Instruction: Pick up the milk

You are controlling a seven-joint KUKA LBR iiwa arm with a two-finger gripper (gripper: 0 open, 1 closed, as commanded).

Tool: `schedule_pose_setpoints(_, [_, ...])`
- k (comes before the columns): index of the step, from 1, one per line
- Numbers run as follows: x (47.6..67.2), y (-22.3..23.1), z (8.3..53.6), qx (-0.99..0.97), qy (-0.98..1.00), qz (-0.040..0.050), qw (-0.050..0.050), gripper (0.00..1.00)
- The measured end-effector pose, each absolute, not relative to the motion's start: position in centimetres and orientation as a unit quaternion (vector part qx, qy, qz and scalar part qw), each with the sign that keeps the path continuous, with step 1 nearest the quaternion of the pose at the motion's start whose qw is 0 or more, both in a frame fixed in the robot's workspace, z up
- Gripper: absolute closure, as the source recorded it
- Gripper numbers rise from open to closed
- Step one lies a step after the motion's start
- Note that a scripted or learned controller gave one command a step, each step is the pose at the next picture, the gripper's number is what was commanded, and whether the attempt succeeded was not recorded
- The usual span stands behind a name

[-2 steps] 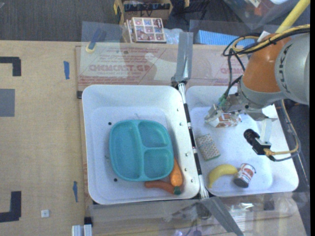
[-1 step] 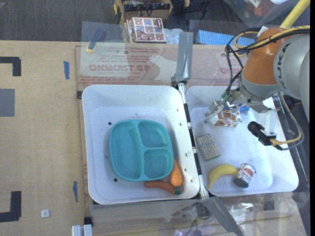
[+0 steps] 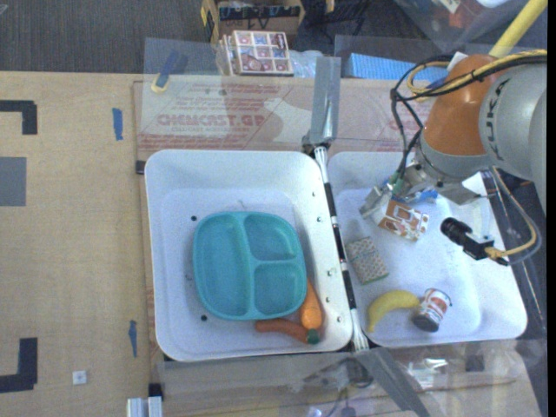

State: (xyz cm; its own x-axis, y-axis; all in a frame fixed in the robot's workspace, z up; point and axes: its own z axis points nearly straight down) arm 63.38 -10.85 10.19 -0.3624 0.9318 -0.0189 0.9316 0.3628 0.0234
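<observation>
The milk (image 3: 405, 221) is a small white and orange carton lying tilted on the floor of the right bin (image 3: 499, 315), in its upper middle. My gripper (image 3: 388, 200) hangs from the grey arm with the orange band, just above and left of the carton. Its tip is right at the carton's upper left edge. I cannot tell whether it touches the carton. The arm hides the bin's far right corner.
In the right bin a patterned grey box (image 3: 367, 260) lies below the milk, with a banana (image 3: 390, 306) and a small can (image 3: 432, 309) near the front wall. The left bin (image 3: 165, 233) holds a teal divided plate (image 3: 251, 266), a carrot (image 3: 312, 307) and a red-orange vegetable (image 3: 280, 327).
</observation>
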Motion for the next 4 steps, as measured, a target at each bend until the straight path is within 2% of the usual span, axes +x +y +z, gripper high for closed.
schedule_pose_setpoints(1, [66.8, -9.1, 18.7, 0.476, 0.879, 0.0008, 0.003, 0.0])
schedule_pose_setpoints(2, [58.9, -11.6, 12.3, 0.525, 0.851, 0.0028, 0.007, 0.0])
schedule_pose_setpoints(3, [58.9, -12.7, 9.0, 0.548, 0.836, 0.0025, 0.007, 0.0])
schedule_pose_setpoints(4, [59.0, -12.9, 10.1, 0.55, 0.835, 0.0032, 0.009, 1.0])
